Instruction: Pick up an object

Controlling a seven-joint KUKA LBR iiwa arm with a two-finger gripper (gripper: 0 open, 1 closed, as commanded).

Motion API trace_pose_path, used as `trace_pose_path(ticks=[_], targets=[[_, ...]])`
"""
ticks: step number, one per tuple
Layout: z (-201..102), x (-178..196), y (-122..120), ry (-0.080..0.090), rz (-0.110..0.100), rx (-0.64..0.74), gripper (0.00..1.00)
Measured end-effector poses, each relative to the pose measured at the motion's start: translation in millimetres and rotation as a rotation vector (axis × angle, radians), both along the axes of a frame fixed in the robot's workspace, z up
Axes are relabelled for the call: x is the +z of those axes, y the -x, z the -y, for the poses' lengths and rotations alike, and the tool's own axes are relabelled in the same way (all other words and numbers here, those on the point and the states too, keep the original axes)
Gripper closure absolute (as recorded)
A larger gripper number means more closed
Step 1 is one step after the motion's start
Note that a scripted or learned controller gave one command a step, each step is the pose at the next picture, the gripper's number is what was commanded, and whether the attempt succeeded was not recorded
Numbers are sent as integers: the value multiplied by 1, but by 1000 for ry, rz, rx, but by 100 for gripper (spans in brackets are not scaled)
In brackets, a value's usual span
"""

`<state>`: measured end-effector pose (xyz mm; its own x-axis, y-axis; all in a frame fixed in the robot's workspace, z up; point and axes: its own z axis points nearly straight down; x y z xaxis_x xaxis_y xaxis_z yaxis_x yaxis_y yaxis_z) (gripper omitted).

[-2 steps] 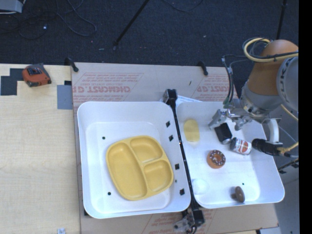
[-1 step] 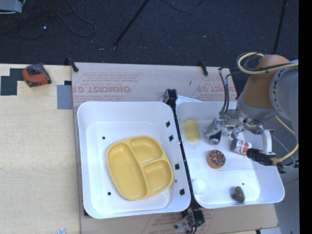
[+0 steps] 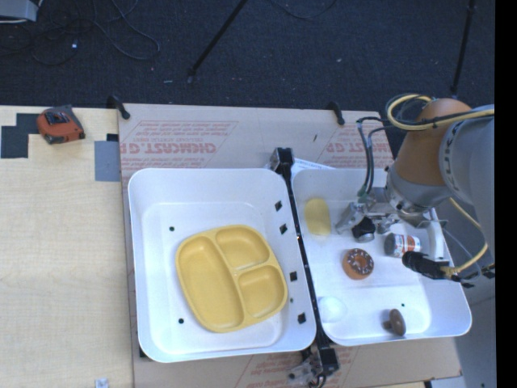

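**Arm low over the right bin, nothing seen in its grip**

On the far left of the bench I see a small orange and black tool point(image 3: 60, 124) near the back edge. It lies on the pale wood, well apart from the bins.

Next comes the left bin point(image 3: 153, 217). A yellow tray point(image 3: 232, 277) with three sections lies in it. The tray is turned at a slant, with its long side running from the bin's front left toward its back right.

Then comes the right bin point(image 3: 440, 314). Near its left wall, toward the back, lies a yellow sponge-like block point(image 3: 317, 216). Its long side runs from the back to the front of the bin. In the middle of this bin sits a round brown thing point(image 3: 358, 263) with light spots, like a doughnut. It is round, so it points no way at all. Near the front left of the bin I see a pale white thing point(image 3: 329, 306) that is hard to make out. Near the front edge lies a small brown lump point(image 3: 394, 322).

The gripper point(image 3: 361, 223) is down near the back of the right bin, just behind the doughnut. I cannot tell if its fingers are open or closed. Just to its right, a small white bottle with a red band point(image 3: 401, 243) lies on its side, long side running left to right.
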<state>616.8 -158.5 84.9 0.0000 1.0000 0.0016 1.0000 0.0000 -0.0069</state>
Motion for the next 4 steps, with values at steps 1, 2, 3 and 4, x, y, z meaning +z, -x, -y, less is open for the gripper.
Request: trace_pose_path(ticks=[1, 2, 3, 4], targets=[[1, 10, 0, -1, -2, -1, 100], [4, 51, 3, 1, 5, -3, 100], [12, 103, -4, 1, 6, 0, 100], [5, 162, -4, 1, 8, 2, 100]])
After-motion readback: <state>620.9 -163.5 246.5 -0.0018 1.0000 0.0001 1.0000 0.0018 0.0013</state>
